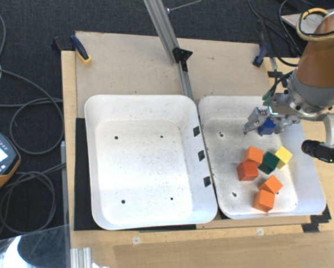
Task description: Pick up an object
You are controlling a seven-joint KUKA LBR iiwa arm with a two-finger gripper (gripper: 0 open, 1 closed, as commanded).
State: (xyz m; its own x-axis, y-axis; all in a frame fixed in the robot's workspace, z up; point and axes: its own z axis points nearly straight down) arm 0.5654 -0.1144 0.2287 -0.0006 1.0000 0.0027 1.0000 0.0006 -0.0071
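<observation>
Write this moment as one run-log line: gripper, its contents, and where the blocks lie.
gripper: over right bin, far end | blue block: at gripper, hold unclear | orange, green, yellow blocks: in right bin

Wooden table [128,66] sits on dark carpet w/ black cables [22,116] looping left of it. On the table: blue clamps at back-left [80,48] & back-right [260,54] corners, plus a grey metal pole [167,32] slanting up from its back-middle.
</observation>
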